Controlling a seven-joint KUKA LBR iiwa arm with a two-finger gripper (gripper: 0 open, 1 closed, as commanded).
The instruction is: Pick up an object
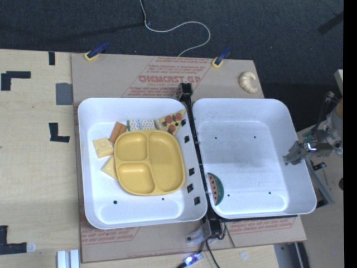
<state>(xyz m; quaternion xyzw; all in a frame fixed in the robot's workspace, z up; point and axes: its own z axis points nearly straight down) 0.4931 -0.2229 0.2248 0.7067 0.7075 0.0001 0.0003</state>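
Brown board point(167, 80) reads "CHEMCAST"; claw point(298, 152) at right bin point(279, 116), grip state unclear.

soft, even, slightly blurry light

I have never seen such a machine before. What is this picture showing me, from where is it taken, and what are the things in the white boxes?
The camera sits above a bench and looks down at a slant. Two shallow white plastic bins stand side by side on a cardboard sheet. The left bin holds a yellow plastic plate with three compartments. Small flat pieces, like toy food, lie around the plate's upper-left edge, among them a pale yellow square piece. The right bin holds a small piece like a watermelon slice, lying against its left wall. At the right edge the metal end effector of a robot arm hangs over the right bin's rim; it is the part that grasps. I see nothing in it.
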